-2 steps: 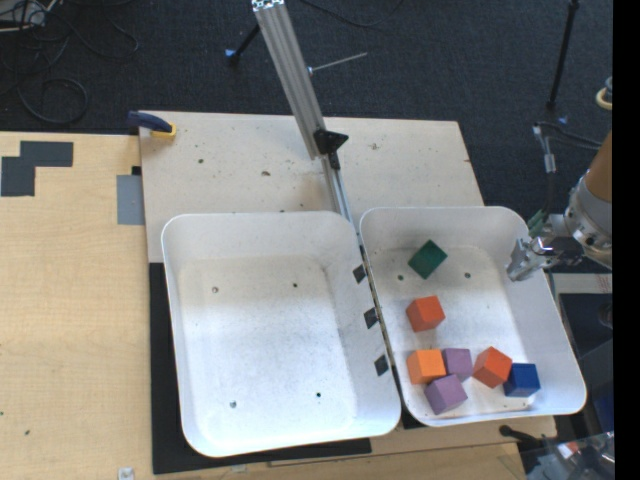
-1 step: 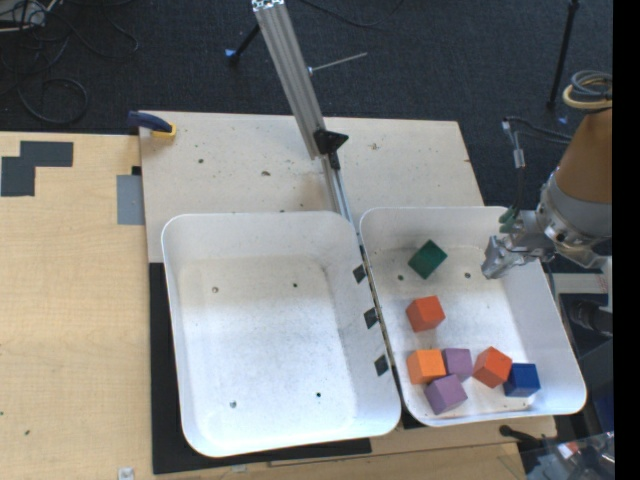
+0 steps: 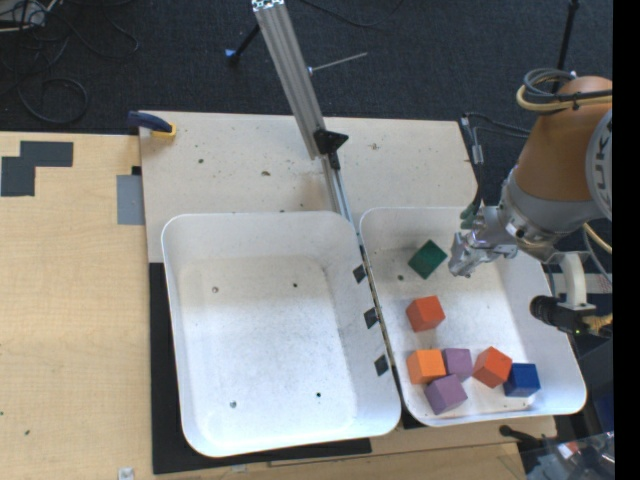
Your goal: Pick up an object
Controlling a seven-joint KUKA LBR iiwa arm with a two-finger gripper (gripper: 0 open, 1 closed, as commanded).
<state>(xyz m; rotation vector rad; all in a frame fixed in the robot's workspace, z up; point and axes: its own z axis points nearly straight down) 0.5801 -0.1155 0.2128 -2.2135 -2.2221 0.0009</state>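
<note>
The right bin holds several small blocks. A green block lies near its back, an orange-red block in the middle. Along the front sit an orange block, two purple blocks, a red block and a blue block. My gripper hangs over the back of this bin, just right of the green block. I see nothing between its fingers.
The left bin sits beside the right one. A slanted aluminium post rises from the bench behind the bins. A blue-and-yellow clamp sits at the bench's back left corner.
</note>
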